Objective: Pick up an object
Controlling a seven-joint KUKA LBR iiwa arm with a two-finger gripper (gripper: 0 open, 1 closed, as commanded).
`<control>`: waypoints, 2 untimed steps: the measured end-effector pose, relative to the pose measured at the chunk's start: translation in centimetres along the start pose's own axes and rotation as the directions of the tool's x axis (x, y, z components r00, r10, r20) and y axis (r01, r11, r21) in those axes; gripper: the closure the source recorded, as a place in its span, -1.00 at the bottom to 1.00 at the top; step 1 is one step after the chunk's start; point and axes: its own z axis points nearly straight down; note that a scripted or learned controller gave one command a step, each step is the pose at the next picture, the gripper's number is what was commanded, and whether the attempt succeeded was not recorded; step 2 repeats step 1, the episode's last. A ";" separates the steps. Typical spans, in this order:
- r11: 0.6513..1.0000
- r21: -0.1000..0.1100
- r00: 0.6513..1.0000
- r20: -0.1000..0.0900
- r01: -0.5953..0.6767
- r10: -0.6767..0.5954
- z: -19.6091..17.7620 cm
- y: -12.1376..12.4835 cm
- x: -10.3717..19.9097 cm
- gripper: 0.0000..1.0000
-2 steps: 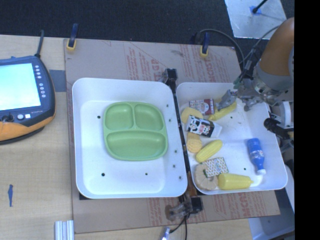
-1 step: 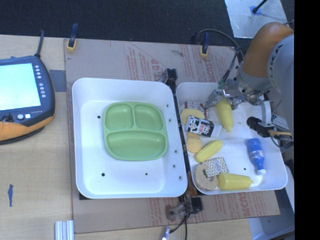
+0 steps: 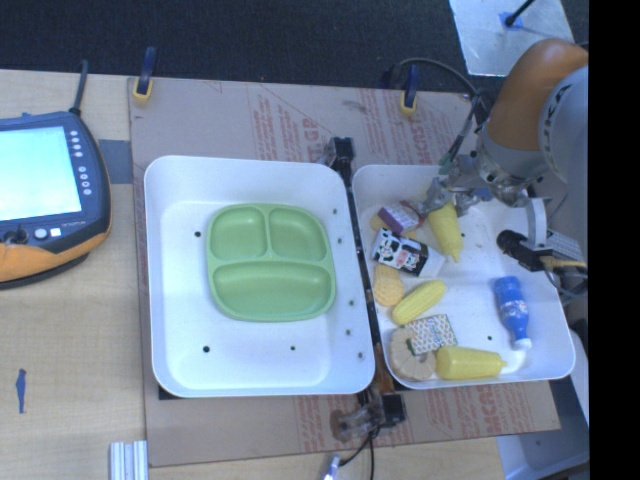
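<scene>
Arm over the right bin, above a yellow corn cob

Gripper (image 3: 447,190) sits at the far side of the right bin (image 3: 556,368), low over the toys, and from my screen I see the arm (image 3: 535,98) coming in from the right with its orange band above the wrist. Just under the gripper lies a yellow corn cob (image 3: 446,230), tilted, its top end touching or hidden by the gripper body. I cannot tell whether the fingers are spread or clenched, nor whether they have the cob between them; the metal parts there blur together.

Beside the cob, toward the left, I see a small purple and tan packet (image 3: 397,217) and below it a black and white carton (image 3: 401,254). A round yellow biscuit (image 3: 386,288) lies against the left wall of the bin. A second corn cob (image 3: 418,301) lies slanted near the middle. Toward the near wall sit a tan round cookie (image 3: 408,358), a patterned square packet (image 3: 431,332) partly on it, and a yellow block (image 3: 467,363) just beside them. A blue bottle (image 3: 511,309) with a white cap lies well to the right.

The left bin (image 3: 180,368) carries a green divided plate (image 3: 270,262), flat and centred. On the table (image 3: 60,368), far left, I see a tablet controller (image 3: 45,193) with its screen lit
</scene>
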 end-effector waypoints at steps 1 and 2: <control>1.000 0.003 1.000 -0.004 -0.004 0.004 -8.7 -0.1 6.3 1.00; 1.000 0.003 1.000 -0.004 -0.004 0.004 -8.7 -0.1 6.3 1.00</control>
